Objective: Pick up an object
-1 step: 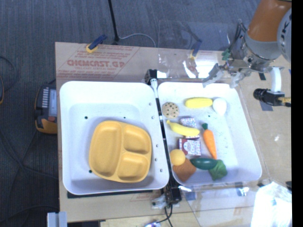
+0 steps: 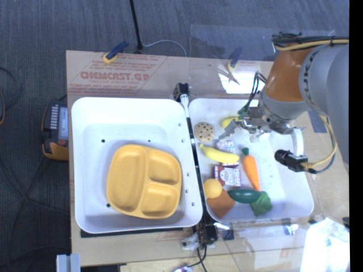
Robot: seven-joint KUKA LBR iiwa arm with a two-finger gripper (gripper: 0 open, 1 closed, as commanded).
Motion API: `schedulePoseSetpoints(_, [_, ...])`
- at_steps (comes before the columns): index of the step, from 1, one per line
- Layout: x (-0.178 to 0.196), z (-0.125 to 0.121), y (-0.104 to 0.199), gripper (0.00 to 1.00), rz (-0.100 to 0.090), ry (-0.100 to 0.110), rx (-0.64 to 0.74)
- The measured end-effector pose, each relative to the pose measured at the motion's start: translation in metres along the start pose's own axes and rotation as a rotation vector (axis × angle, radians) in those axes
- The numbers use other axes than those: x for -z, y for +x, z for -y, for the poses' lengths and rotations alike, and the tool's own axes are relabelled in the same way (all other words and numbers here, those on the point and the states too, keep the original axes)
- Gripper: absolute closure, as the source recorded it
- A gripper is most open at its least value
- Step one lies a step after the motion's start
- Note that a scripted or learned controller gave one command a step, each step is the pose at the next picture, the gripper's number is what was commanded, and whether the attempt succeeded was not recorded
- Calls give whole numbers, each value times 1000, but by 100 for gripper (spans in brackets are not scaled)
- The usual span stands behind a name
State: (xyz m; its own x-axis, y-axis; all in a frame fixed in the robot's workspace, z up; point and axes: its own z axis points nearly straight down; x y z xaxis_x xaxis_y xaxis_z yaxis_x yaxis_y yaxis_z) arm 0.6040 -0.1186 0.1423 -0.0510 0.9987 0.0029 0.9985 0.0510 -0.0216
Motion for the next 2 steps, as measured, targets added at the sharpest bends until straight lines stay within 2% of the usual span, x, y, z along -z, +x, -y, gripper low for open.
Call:
schedulePoseSetpoints(1, [-48,66,-13,0,-3,-48,-148])
schedulePoseSetpoints(2, [-39,64,-14,100,-2,-51,-149])
